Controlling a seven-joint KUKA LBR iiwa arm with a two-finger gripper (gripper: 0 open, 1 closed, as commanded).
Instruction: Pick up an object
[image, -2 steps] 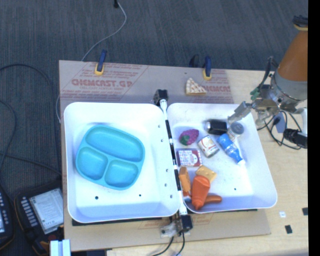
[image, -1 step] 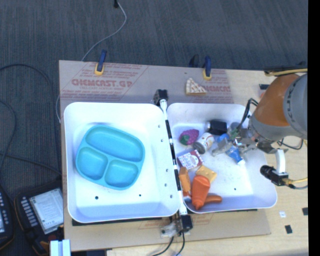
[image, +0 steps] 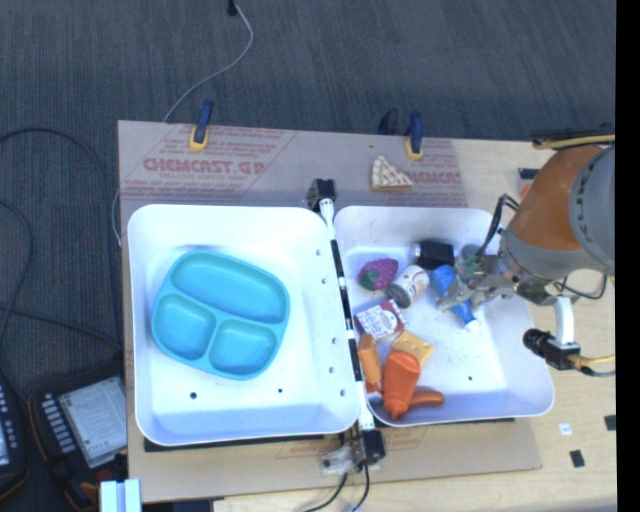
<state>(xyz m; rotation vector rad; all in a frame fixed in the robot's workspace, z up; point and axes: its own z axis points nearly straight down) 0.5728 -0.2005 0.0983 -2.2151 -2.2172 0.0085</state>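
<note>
A grey robot arm w/ an orange band reaches in from the right over the right bin (image: 500, 385). Its pincer (image: 468, 285) hangs low by the bin's upper right area, just beside a small blue object (image: 463, 314); can't tell if the pincer is spread or pressed together, and nothing is seen gripped.

To do this step well, probably: pick a lone item w/ free space on both sides, centre over it, drop straight down, then squeeze. The blue object sits nearest and apart from the pile, so it looks the easier target.

Right bin contents: a black block (image: 436, 251), a purple item (image: 379, 272), a grey-white cylinder (image: 406, 290), a red-and-white packet (image: 380, 321), and an orange carrot-like toy (image: 401, 383) near the front left corner, crowded together.

Left bin (image: 150, 400): one blue three-section tray (image: 221, 313), lying flat. Both bins rest side by side on the table (image: 590, 440).
</note>
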